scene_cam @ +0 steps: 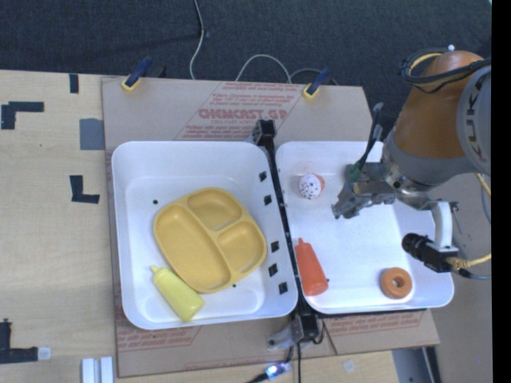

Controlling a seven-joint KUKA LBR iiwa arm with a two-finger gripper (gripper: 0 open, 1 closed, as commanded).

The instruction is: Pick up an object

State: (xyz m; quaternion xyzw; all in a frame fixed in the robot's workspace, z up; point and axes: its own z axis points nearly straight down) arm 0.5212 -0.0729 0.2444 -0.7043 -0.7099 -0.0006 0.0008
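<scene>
The end effector (351,202) hovers just right of the speckled ball (310,186) in the right bin (363,294), nothing visibly gripped; I'd centre it squarely over the ball before descending, though its dark tips blur together, so whether they're parted I cannot tell.

We see the gripper (345,207) over the right bin (359,294), near a speckled ball (310,186), orange bottle (310,267) and doughnut (396,282); a yellow tray (209,238) fills the left bin (132,214).
</scene>
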